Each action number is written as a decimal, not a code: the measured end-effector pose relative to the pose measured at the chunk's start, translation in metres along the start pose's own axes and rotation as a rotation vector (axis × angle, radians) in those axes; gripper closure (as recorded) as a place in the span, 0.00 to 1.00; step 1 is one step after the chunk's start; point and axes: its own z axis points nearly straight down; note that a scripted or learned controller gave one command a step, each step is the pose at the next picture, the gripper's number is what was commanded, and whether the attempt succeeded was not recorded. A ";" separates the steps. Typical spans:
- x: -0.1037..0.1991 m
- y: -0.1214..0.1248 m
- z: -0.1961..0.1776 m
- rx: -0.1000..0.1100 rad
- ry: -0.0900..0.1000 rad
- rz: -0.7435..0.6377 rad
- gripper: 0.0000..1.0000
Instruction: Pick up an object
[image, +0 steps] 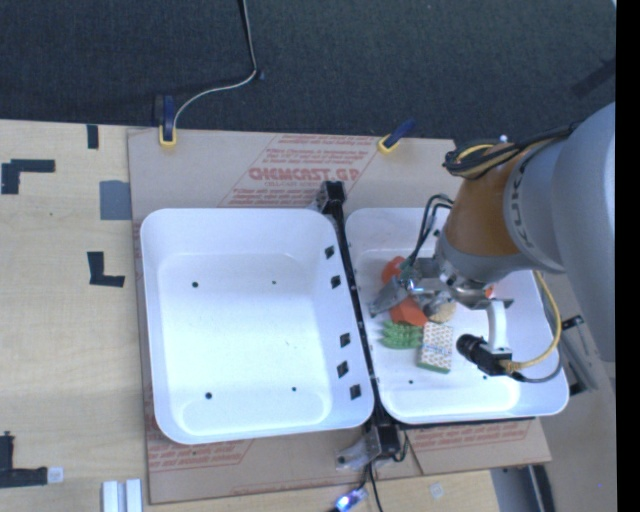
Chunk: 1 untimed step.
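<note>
Several small items cluster in the right white plastic bin (540, 400): orange rounded piece (405, 311), green leafy piece (400, 336), speckled rectangular sponge block (436, 347). Gripper (400, 295) state: cannot tell. Sponge judged light, soft; grasp across narrow sides.

Partly hidden under the arm's wrist (480, 225) — orange object (404, 310) and right bin (455, 400); gripper (395, 297) fingers too blurred to read — arm cropped at right edge.
</note>
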 end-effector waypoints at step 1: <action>-0.001 0.003 -0.014 -0.008 -0.001 -0.001 1.00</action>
